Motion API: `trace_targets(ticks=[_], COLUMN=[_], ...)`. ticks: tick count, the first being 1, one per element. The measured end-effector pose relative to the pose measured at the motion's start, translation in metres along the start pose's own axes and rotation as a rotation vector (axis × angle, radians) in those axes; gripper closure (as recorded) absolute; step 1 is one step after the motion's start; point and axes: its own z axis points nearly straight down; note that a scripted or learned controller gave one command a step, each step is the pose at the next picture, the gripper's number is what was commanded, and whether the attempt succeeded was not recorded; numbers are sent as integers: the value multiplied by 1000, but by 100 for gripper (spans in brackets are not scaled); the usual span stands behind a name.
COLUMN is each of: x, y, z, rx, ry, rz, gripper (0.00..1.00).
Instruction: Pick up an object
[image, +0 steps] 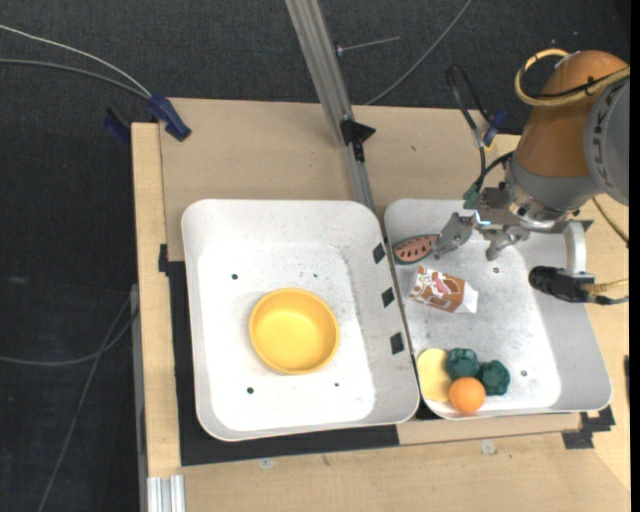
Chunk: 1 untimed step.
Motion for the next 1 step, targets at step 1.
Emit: trace_targets(ticks=[1], x=[6], y=[7], z=[49], rx=[1], ry=[1], rz=[-3], gripper=[0])
